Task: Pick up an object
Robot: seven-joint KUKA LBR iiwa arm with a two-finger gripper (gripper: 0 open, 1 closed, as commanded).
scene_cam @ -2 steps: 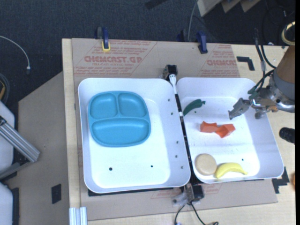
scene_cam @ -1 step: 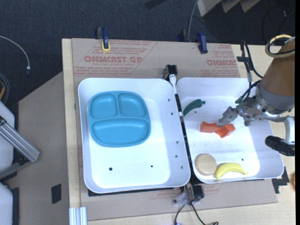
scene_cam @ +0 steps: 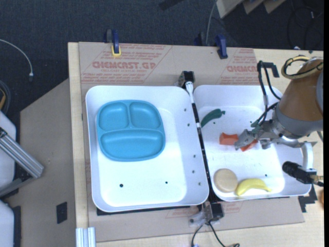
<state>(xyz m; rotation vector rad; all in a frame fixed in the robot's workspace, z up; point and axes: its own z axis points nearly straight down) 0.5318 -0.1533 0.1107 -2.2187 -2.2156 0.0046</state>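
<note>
At the near edge of the right bin (scene_cam: 267,103) a yellow banana (scene_cam: 253,186) lies on its side, and a round tan cookie (scene_cam: 225,179) sits just beside it on the left, the two touching or nearly so. Farther in, around the middle of that bin, an orange-red carrot (scene_cam: 228,138) lies roughly level, with its left end free on the white floor and its right end running under the tip of the gripper (scene_cam: 248,142). The gripper hangs low over that right end, reaching in from the grey arm (scene_cam: 298,118) at the right; whether its fingers are apart, together or clamped on the carrot cannot be told from this angle, since the metal parts blur into one grey cluster. Beyond the carrot, toward the back left of the same bin, a dark green pepper (scene_cam: 211,116) lies at a slant, well apart from the gripper. In the left bin (scene_cam: 134,188) a blue divided plate (scene_cam: 131,129) rests flat toward the back left. Both bins sit on a brown board (scene_cam: 154,60), and two blue clamps (scene_cam: 114,41) grip its far edge.
</note>
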